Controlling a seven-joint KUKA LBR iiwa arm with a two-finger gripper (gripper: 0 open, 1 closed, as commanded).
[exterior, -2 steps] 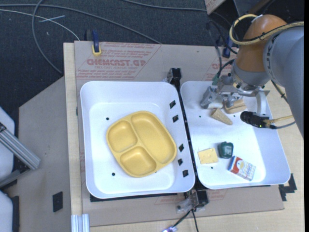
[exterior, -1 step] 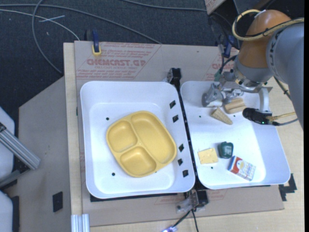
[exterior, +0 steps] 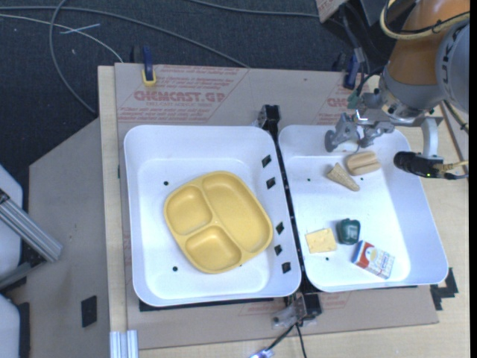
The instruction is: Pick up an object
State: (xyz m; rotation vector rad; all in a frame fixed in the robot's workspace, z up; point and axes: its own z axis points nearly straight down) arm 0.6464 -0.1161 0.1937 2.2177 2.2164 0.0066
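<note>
Though blurred, gripper (exterior: 350,134) above bin (exterior: 417,200).

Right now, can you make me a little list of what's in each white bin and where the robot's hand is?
left bin: yellow divided tray
right bin: tan roll, tan wedge, yellow square, dark green thing, red and white packet
gripper: above the right bin's far edge, close to the tan roll
held between fingers: nothing I can see
arm: grey with an orange band, coming in from the right
</note>
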